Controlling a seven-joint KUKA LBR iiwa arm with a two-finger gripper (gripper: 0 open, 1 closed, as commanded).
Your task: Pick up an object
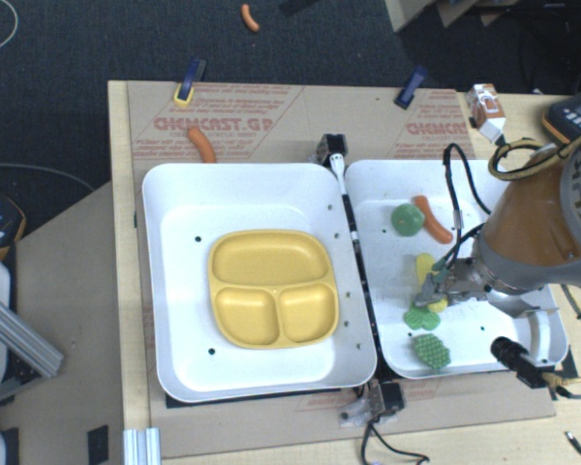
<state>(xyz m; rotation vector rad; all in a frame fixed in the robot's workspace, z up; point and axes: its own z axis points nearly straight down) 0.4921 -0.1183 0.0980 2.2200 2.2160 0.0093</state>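
In the right-hand shallow white bin (387, 347), the grey arm's two-finger hand (434, 289) is lowered among a cluster of small toy foods; whether it is wide, narrow or gripping anything cannot be told from this slant. A yellow piece (425, 265) and a small green leafy piece (420, 318) lie touching or just beside the hand, a knobbly green toy (431, 351) nearer the front wall, a round green ball (406, 220) and an orange carrot-like stick (433, 218) farther back. The left white bin (174, 260) bears a yellow three-compartment plastic tray (271, 288). The step appears to be the grasp itself; next would come a firm closing, then a straight lift.
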